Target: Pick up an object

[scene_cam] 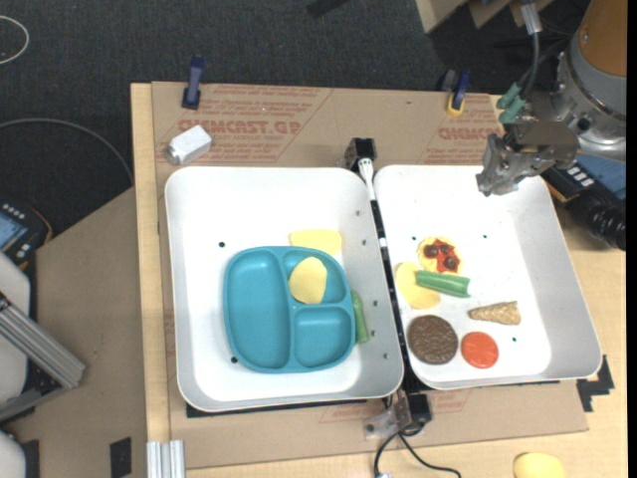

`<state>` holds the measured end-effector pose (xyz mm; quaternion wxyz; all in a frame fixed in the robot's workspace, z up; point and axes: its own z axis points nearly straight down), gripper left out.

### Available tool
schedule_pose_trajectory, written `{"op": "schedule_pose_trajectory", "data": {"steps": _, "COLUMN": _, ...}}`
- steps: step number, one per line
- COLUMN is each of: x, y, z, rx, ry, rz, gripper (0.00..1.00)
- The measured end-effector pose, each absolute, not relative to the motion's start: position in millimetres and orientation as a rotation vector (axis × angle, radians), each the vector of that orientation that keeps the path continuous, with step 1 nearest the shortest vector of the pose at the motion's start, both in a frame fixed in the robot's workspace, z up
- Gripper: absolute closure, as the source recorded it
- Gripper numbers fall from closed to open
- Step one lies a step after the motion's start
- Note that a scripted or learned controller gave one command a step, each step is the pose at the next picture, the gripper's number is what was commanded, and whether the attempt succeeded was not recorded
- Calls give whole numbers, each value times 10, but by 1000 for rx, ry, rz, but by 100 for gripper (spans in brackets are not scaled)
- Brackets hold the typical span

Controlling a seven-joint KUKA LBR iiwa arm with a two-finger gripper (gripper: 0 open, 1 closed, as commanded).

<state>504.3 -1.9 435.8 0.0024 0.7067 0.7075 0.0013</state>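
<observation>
My gripper (pixel 495 181) hangs over the far edge of the right bin (pixel 557 267), its fingers pointing down with nothing visible between them. Below it in that bin lie a small pizza piece (pixel 440 253), a green bean pod (pixel 443 284) across a yellow slice (pixel 408 285), a brown patty (pixel 433 338), a red tomato slice (pixel 480 350) and a tan wedge (pixel 496 314). All of these sit well toward the near side of the gripper.
The left bin (pixel 199 227) holds a teal divided tray (pixel 287 309) with a yellow round piece (pixel 308 281) in it, a yellow slab (pixel 317 240) behind it and a green strip (pixel 359 319) at its right side. A black clamp (pixel 360 153) sits between the bins.
</observation>
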Motion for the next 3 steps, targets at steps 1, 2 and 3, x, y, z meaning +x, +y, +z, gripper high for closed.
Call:
{"op": "schedule_pose_trajectory", "data": {"steps": 1, "x": 5222, "y": -73, "z": 3119, "rx": 2231, "ry": 2226, "rz": -16, "gripper": 100}}
{"op": "schedule_pose_trajectory", "data": {"steps": 2, "x": 5087, "y": 445, "z": 4786, "rx": 2207, "ry": 2219, "rz": 27, "gripper": 100}}
{"op": "schedule_pose_trajectory", "data": {"steps": 3, "x": 5251, "y": 98, "z": 3187, "rx": 2234, "ry": 2222, "rz": -20, "gripper": 100}}
